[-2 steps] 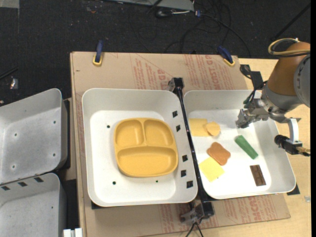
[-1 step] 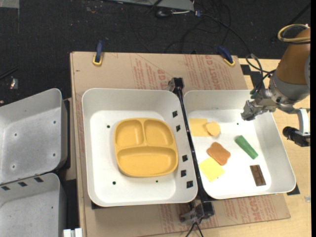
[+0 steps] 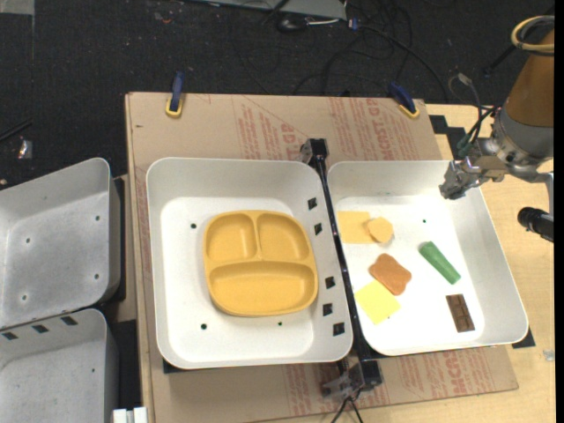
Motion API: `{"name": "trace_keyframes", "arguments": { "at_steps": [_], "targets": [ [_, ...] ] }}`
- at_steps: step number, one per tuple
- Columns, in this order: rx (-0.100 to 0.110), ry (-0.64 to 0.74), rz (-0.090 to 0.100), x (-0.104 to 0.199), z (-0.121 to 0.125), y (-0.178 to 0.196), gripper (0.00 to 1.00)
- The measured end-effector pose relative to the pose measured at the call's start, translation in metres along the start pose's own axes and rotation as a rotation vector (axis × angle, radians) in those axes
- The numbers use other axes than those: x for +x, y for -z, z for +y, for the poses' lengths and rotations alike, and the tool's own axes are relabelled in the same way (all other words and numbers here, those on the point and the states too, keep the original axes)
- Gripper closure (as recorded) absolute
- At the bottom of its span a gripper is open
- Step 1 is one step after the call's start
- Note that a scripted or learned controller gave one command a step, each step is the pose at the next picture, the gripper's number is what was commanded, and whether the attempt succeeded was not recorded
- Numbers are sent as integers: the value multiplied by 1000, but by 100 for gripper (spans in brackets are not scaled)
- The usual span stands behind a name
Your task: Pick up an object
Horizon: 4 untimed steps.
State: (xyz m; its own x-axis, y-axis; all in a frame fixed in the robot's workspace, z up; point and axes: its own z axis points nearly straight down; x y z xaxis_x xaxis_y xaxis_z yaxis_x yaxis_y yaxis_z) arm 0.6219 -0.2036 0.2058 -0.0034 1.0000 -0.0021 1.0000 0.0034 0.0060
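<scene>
The claw [image 3: 455, 186] hangs over the far right rim of the right bin [image 3: 498, 263]; whether it is apart or together cannot be told at this size, and nothing shows in it. The arm [image 3: 529, 104] above it is smooth grey metal with an orange band.

The right bin is a shallow white tray with rounded corners and a matte, plastic look. In it, all nearer the camera than the claw, lie six small flat pieces. A green bar [image 3: 439, 263] lies closest, just below the claw and slanted. A dark brown rectangular block [image 3: 460, 313] sits farther down, near the front rim. To the claw's left are a pale orange square slice [image 3: 351, 227] with a round tan disc [image 3: 380, 231] touching its right edge. Below those, a brown rounded toast-like piece [image 3: 390, 274] overlaps a yellow square slice [image 3: 376, 303].

The left bin [image 3: 167, 263], well to the claw's left, holds a smooth yellow-orange plate [image 3: 261, 263] with three compartments.

Both bins rest on a brown cardboard-covered desk [image 3: 247, 122].
</scene>
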Motion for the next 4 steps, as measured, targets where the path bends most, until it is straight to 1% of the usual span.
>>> {"name": "trace_keyframes", "arguments": {
  "at_steps": [1,2,3,4],
  "targets": [
    [3,-1,1,0,1,5,100],
    [8,2,4,45,-21,4,100],
    [7,3,3,89,-29,3,100],
    [7,3,4,132,-41,12,100]
  ]
}}
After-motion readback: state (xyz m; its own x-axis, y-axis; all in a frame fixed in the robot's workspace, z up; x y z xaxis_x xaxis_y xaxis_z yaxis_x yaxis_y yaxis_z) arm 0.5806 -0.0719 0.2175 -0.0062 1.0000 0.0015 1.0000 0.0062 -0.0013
